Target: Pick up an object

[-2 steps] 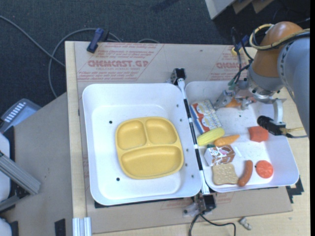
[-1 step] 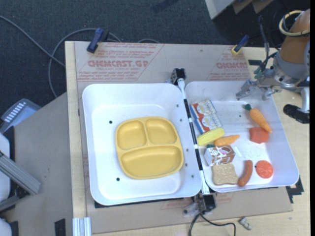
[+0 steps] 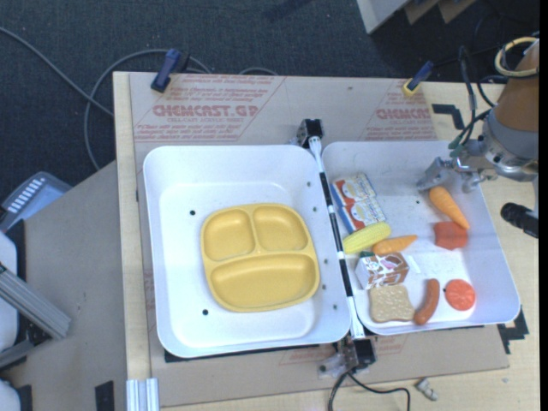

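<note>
**Mia:** Has the arm picked anything up yet?

**Sam:** No. The gripper (image 3: pixel 447 176) is low in the right bin (image 3: pixel 505 291), at the far end, just by the top of the carrot (image 3: pixel 449 207). I can't tell if it is open or closed, and I see nothing in it.

**Mia:** So the toys are all lying down?

**Sam:** Yes. The carrot, the red block (image 3: pixel 450 235), the sausage (image 3: pixel 427 301) and the toast (image 3: pixel 390 303) all lie in that bin. The yellow plate (image 3: pixel 258 255) sits in the left bin (image 3: pixel 171 187).

**Mia:** What's left?

**Sam:** I think nearly all of it: grab, then lift.
</note>
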You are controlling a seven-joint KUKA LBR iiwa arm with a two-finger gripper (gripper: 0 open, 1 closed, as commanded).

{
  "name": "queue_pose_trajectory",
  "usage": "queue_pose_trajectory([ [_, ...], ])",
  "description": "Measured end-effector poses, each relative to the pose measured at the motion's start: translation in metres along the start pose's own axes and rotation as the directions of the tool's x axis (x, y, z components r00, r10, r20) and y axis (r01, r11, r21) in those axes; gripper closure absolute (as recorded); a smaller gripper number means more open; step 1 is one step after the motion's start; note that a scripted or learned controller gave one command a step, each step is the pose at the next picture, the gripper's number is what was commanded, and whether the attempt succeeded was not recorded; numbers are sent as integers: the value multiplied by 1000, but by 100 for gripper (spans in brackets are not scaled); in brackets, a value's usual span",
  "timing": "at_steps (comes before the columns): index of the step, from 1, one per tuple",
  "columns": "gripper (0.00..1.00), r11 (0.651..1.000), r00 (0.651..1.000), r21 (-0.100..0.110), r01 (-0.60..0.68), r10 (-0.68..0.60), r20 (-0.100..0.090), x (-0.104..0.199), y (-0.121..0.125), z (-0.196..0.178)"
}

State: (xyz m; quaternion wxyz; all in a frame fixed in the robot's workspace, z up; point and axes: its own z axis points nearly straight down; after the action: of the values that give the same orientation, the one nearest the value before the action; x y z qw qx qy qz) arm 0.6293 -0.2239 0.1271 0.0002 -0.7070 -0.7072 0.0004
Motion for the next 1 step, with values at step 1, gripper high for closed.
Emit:
queue_pose_trajectory([
  [1,0,1000,1000,0,5,-5,-11,6,-18,43],
])
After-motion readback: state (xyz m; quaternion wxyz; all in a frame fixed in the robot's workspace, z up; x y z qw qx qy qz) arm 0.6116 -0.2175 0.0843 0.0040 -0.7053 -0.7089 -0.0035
